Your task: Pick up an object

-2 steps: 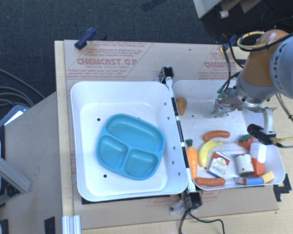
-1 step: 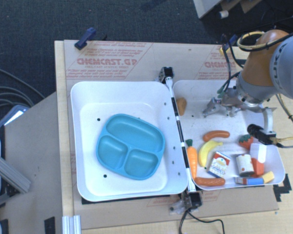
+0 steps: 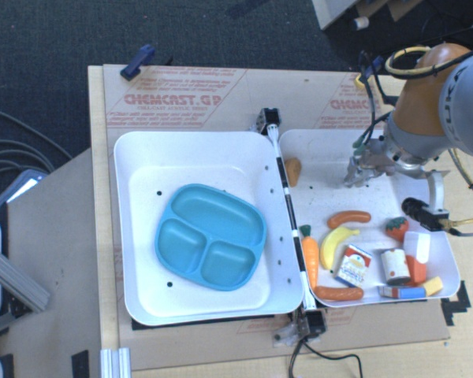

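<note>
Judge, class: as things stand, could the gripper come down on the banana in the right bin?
Probably yes. The banana lies uncovered, its top free, and the gripper hangs over the same bin's far part. A sausage and a carrot crowd its sides, so the fit is tight.

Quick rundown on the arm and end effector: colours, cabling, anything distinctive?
The arm is rounded, grey, with a broad orange band above the wrist. A yellow cable loop and thin dark wires run along it near the orange section. The end effector is small, grey metal, with dark cabling around its mount. No markings are legible.
</note>
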{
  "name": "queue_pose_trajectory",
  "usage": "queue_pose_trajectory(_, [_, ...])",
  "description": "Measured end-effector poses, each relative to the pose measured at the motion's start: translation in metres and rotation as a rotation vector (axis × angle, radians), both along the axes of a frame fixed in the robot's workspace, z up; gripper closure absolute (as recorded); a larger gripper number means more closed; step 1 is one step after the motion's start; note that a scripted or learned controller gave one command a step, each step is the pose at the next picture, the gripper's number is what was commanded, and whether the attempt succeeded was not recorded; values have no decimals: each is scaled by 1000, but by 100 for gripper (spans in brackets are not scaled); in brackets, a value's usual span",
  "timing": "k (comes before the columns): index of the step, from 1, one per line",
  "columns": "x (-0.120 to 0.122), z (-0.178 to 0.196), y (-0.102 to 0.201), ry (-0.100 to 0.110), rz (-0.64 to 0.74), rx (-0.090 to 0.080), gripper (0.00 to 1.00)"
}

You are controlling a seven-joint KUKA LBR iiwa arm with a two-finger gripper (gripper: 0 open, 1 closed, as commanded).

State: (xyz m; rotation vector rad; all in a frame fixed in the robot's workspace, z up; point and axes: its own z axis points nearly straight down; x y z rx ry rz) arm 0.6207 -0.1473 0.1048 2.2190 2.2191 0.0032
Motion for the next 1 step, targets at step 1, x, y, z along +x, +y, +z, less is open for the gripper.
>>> queue_pose_trajectory(1, [-35,75,5,3,0,0,100])
